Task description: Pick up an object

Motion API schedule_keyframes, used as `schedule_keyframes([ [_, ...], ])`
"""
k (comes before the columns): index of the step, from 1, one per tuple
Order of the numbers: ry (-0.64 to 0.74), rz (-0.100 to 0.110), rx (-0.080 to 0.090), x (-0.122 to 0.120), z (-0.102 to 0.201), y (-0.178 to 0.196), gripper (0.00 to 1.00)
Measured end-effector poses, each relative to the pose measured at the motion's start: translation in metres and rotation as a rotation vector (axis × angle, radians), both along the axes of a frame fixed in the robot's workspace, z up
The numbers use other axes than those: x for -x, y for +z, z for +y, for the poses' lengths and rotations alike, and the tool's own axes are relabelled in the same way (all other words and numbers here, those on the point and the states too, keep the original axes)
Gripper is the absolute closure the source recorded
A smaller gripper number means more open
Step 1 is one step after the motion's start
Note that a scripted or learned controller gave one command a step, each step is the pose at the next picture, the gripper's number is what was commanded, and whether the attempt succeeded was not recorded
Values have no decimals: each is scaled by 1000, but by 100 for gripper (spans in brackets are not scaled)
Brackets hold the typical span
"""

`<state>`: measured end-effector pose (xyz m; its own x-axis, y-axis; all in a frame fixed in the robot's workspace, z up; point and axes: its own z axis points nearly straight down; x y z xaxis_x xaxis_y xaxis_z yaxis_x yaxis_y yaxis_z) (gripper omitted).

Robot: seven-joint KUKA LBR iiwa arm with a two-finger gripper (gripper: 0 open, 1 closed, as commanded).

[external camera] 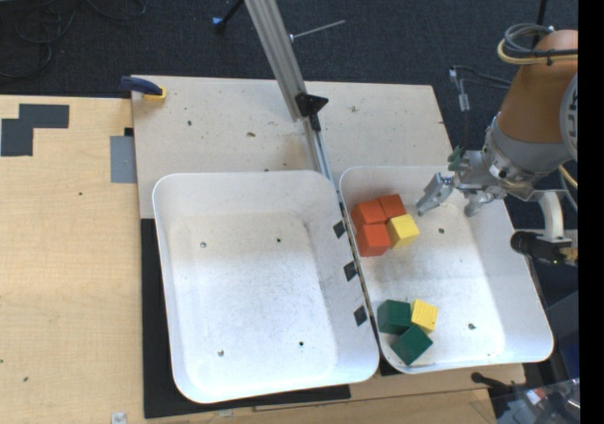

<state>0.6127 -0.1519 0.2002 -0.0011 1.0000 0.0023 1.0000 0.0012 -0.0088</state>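
- Since your bench (236,129) carries 2 white bins side by side, note that the left bin (245,280) holds no blocks, so any pick must come from the right bin (491,299).
- You will see the arm (533,115) reaching in from the right, its wrist hanging above the right bin's upper edge, placed to work the nearer cluster.
- Your gripper (432,197) sits just right of the orange blocks (376,224); it holds nothing, and I cannot tell whether its fingers are apart or together.
- A yellow cube (404,228) touches the orange blocks against the bin's left wall, which I judge crowds any approach.
- 2 green blocks (404,330) and a second yellow cube (425,314) lie bunched near the front, well apart from the gripper.
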Motion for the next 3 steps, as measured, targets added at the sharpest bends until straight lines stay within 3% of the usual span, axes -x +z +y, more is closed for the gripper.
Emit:
schedule_keyframes([
  [1, -2, 0, 1, 3, -3, -45, 0],
  [2, -3, -27, 7, -6, -2, -78, 0],
  [3, -8, -30, 6, -7, -3, -69, 100],
])
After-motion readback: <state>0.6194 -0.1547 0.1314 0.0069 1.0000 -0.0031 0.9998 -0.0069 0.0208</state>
